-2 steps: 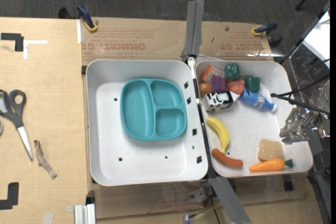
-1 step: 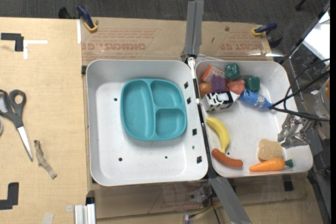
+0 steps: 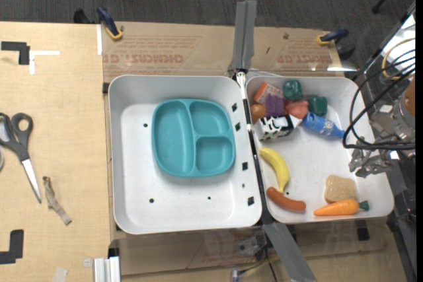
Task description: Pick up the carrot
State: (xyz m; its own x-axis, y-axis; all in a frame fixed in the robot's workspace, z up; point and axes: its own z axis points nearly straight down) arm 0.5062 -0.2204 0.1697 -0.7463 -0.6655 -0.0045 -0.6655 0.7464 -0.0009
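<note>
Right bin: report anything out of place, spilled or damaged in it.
Nothing stands out. The shallow white right bin holds loose toys: an orange plastic carrot by the near wall, a tan bread slice just above it, a yellow banana and a red sausage. Nothing spilled or broken.

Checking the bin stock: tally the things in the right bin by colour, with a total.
Orange: 2, carrot, block
Red: 2, sausage, piece
Green: 2, blocks
Yellow: 1, banana
Tan: 1, bread
Blue: 1, bottle
Purple: 1, block
Black-and-white: 1, cow
Total: 11
</note>
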